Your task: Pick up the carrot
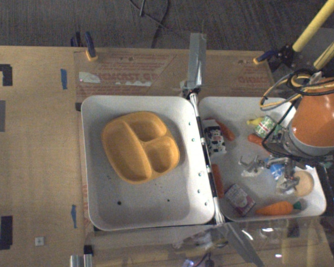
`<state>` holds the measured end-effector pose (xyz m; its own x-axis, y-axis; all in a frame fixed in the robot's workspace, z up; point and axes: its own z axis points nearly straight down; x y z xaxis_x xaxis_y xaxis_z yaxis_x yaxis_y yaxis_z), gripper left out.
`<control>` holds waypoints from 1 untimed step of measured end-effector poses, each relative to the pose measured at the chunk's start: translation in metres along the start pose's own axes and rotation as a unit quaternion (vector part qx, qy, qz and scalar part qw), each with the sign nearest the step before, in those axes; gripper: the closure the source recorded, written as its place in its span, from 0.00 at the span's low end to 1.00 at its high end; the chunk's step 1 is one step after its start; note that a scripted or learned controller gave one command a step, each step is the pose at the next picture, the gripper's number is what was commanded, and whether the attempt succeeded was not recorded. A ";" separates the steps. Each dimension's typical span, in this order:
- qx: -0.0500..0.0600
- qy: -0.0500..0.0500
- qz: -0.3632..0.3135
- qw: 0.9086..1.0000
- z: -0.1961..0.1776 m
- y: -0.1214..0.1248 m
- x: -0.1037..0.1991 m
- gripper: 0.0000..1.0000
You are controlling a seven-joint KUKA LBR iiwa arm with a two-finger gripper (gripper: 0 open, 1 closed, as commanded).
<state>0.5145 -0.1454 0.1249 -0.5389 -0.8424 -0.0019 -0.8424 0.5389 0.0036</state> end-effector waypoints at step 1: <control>-0.001 0.000 -0.071 0.997 -0.024 0.012 0.047 0.00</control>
